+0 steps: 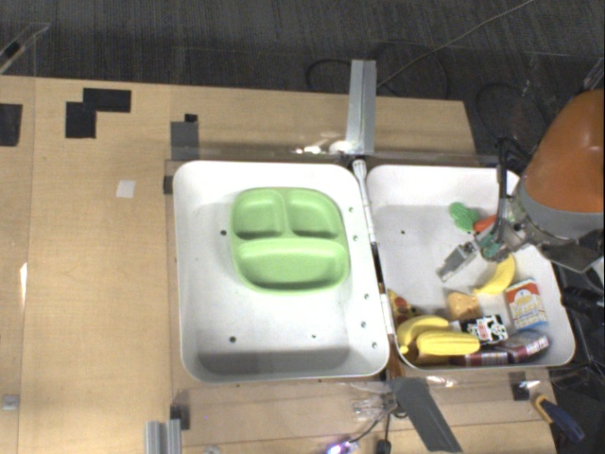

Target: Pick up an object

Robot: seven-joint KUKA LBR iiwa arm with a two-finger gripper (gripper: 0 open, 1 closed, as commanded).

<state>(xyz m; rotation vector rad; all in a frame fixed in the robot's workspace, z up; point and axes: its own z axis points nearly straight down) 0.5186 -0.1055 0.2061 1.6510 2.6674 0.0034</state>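
My gripper (458, 261) hangs over the middle of the right bin (416, 206), reaching in from the right below the orange band (567, 159). Its tip is above bare bin floor, just left of a single yellow banana (502, 276) and above a tan lump (463, 304). A green toy (463, 216) lies behind it. Along the bin's front edge lie a yellow banana bunch (430, 336), a black-and-white item (488, 329), a dark red wrapped item (515, 350) and a small white and red box (526, 305).
The left bin (203, 282) bears a green divided plate (286, 237). A metal post (362, 102) stands behind the wall between the bins. Bare floor shows in the right bin's back left part.
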